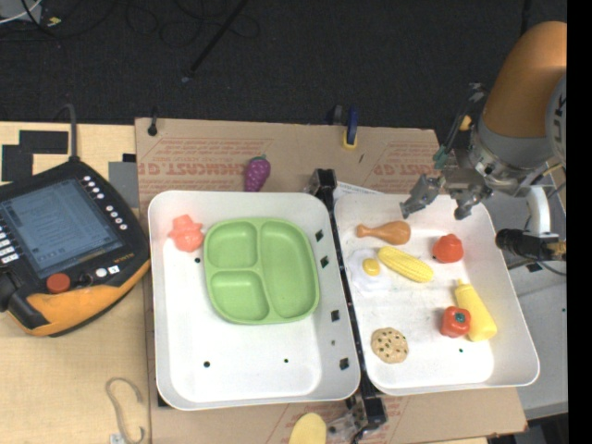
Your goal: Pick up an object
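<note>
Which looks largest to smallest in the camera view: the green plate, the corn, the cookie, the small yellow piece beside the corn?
1. green plate, by far the largest.
2. corn.
3. cookie, shorter than the corn, though rounder.
4. small yellow piece, the smallest.

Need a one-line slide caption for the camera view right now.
Open hand hovers over right bin's far edge, above the chicken drumstick; nothing grasped.

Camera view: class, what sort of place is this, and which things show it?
Probably a robotics lab: a robot arm reaches over two white bins of toy food, with a control pendant beside them.
</note>
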Controlling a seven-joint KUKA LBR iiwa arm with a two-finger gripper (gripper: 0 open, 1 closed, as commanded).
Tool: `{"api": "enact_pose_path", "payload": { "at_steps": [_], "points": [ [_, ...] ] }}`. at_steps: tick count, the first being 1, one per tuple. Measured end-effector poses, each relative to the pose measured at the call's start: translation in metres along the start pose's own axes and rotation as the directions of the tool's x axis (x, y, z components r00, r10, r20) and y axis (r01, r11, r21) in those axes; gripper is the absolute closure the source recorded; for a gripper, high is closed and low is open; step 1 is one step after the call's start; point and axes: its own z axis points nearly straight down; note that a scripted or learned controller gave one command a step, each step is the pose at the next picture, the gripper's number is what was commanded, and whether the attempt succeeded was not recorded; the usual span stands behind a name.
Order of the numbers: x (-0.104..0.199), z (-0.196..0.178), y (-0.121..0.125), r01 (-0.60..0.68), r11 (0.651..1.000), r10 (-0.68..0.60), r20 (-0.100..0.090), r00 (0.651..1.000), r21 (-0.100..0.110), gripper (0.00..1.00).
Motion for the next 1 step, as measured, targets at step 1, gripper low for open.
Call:
{"api": "enact_pose_path", "payload": {
  "at_steps": [1],
  "points": [
    [0.0, -0.0086, 0.002, 0.002, 1.0, -0.002, 0.002, 1.0, -0.014, 0.0]
  ]
}}
